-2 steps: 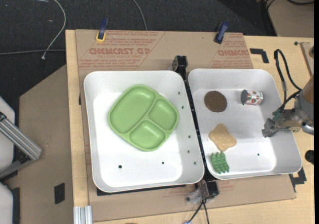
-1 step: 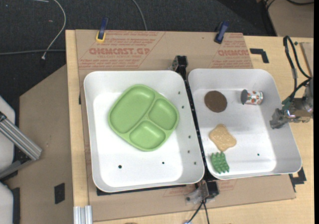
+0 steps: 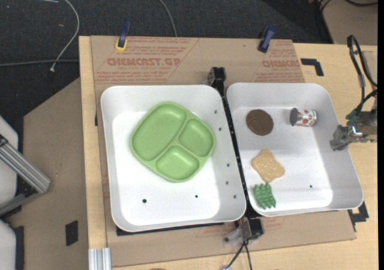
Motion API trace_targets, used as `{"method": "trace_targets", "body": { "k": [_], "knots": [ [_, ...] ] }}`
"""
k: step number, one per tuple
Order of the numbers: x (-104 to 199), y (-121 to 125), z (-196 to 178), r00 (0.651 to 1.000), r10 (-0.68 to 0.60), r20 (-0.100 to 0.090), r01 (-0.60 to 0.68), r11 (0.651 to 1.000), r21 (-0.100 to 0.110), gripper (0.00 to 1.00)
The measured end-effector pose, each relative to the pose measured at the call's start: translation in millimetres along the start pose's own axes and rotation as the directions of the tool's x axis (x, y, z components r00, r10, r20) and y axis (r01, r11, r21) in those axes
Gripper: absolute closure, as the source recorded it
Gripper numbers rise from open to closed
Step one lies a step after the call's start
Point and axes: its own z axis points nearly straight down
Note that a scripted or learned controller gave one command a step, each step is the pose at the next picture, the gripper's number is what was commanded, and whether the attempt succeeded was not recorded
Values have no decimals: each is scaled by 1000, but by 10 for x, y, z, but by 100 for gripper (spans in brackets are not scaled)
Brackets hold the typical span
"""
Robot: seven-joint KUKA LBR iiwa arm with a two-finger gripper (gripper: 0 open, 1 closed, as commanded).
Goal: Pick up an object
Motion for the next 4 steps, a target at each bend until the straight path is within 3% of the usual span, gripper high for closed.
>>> {"method": "trace_targets", "body": {
  "k": [1,2,4],
  "knots": [
    [564,240,-72,1000,-6,-3,6,1000,0,100],
    [1103,329,-101,1000,-4,-2,4,1000,2,100],
    [2075,664,123,1000,-4,-3,4,1000,2,100]
  ]
}}
